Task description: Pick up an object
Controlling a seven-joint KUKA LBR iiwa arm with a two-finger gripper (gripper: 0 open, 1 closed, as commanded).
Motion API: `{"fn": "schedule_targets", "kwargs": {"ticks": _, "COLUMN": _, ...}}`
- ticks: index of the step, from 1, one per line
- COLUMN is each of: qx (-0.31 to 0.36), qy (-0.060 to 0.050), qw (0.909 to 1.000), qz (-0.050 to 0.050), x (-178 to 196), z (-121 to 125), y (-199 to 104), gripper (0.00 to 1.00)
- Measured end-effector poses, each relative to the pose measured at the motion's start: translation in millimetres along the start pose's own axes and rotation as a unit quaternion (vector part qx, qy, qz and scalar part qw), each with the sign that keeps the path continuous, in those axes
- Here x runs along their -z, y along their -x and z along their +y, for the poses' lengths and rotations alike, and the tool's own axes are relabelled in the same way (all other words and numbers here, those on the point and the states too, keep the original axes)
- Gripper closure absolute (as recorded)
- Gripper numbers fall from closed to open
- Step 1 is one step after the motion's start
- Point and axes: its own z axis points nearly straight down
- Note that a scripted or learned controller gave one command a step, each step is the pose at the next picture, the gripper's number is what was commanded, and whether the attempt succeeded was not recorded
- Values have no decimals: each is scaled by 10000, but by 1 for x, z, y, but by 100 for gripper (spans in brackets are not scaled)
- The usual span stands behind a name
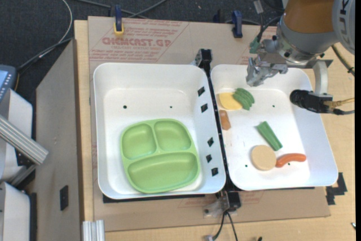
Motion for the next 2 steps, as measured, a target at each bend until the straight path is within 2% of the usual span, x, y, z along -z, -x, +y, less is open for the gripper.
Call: {"fn": "schedule_targets", "kwargs": {"ticks": 2, "qx": 0, "qy": -13, "qw": 10000, "qz": 4, "x": -40, "z": 27, "y": -97, "gripper": 100}}
